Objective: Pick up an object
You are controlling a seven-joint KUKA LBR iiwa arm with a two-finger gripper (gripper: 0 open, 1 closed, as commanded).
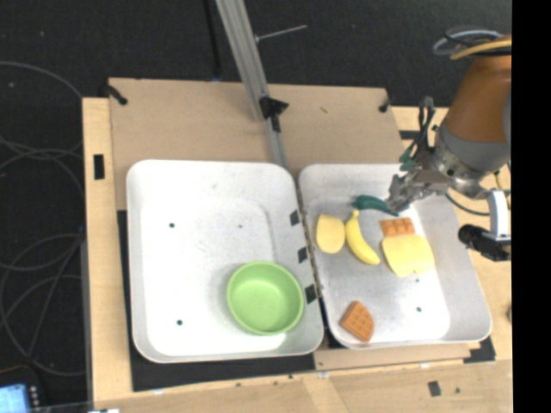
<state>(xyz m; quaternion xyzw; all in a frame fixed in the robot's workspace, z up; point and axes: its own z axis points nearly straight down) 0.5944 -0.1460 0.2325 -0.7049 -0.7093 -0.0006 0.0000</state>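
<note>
Tan bench (pixel 344 110) w/ two white bins side by side: left bin (pixel 198 196), right bin (pixel 448 299).

The surface (pixel 198 123) is brown and carries two white bins side by side: the left bin (pixel 198 205) and the right bin (pixel 448 308). A grey metal pole (pixel 245 46) rises at a slant from behind the bins. Around the surface lies a dark floor (pixel 52 24) with thin cables (pixel 34 231) at the left.
</note>
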